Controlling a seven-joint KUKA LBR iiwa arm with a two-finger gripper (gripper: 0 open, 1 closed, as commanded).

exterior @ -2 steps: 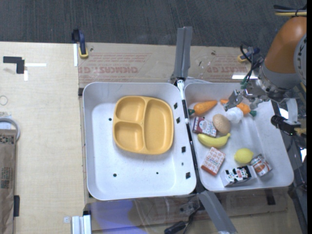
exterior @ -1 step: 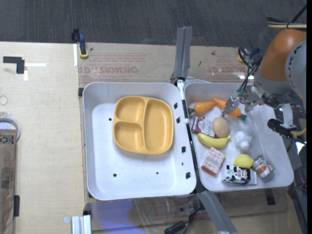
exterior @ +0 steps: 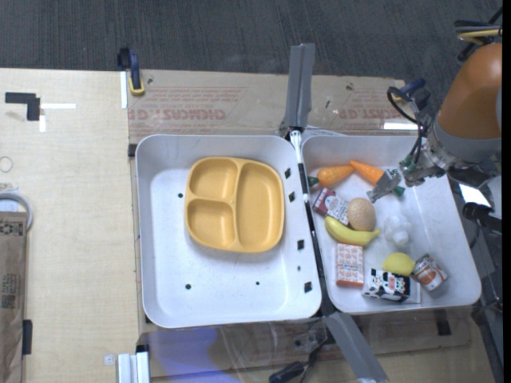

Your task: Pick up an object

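Currently the gripper (exterior: 389,185) is held just right of a carrot (exterior: 366,169), whose long axis runs left-right. Jaw state cannot be told; nothing is seen held.

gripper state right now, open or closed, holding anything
Gripper: over the right bin, close to the carrots; whether it is open, closed or holding anything cannot be told from this view.

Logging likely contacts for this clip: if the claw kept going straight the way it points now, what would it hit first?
The claw points down-left into the right bin. Straight on, it would probably meet the egg first, then the banana. Depth is unclear from this slanted view, so it might pass above them.
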